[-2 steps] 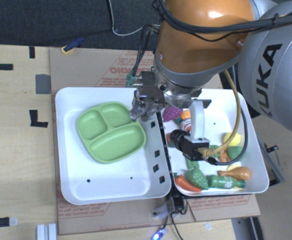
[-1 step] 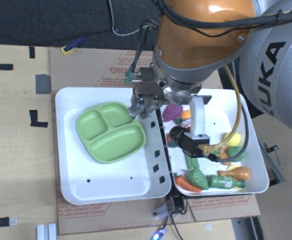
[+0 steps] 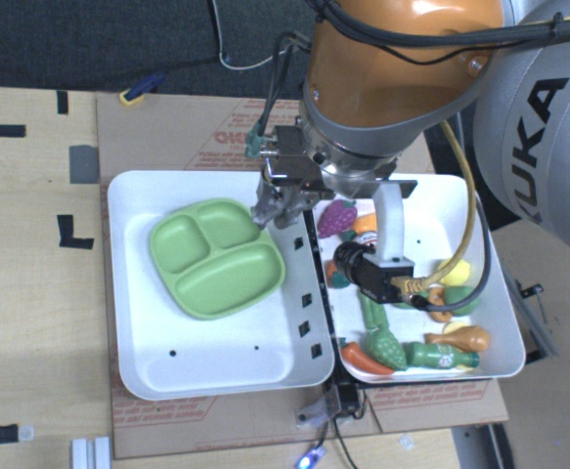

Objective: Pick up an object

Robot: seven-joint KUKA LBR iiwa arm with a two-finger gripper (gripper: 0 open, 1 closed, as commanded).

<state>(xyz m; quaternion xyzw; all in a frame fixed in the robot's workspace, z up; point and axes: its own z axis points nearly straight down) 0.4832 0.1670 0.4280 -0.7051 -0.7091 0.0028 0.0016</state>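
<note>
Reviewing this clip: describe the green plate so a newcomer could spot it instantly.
Look at the left white bin of the two on the bench. The green plate lies in its upper half, near the divider between the bins. It is the one large, pale green item, with three compartments, unlike the small toy foods crowding the right bin.

We see the counter (image 3: pixel 30 291) bearing a cardboard sheet (image 3: pixel 182 140), on which the left bin (image 3: pixel 133 350) and right bin (image 3: pixel 495 291) sit side by side.
</note>
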